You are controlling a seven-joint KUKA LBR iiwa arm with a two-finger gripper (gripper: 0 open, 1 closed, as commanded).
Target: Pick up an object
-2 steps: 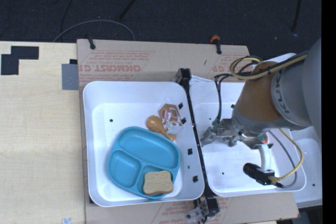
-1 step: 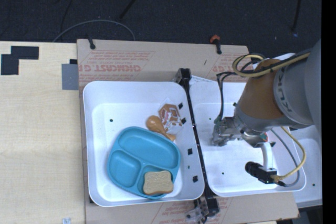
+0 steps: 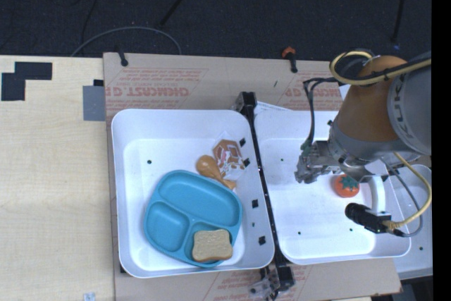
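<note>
As the claw (image 3: 306, 173) hovers — right bin (image 3: 317, 225) — an orange toy (image 3: 347, 185) lies beside.

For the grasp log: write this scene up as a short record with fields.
left bin: blue divided tray, clear snack packet, wooden spoon
tray contents: bread slice in the lower right compartment
right bin: orange toy fruit with a green top
gripper: over the right bin, beside the orange toy fruit
</note>
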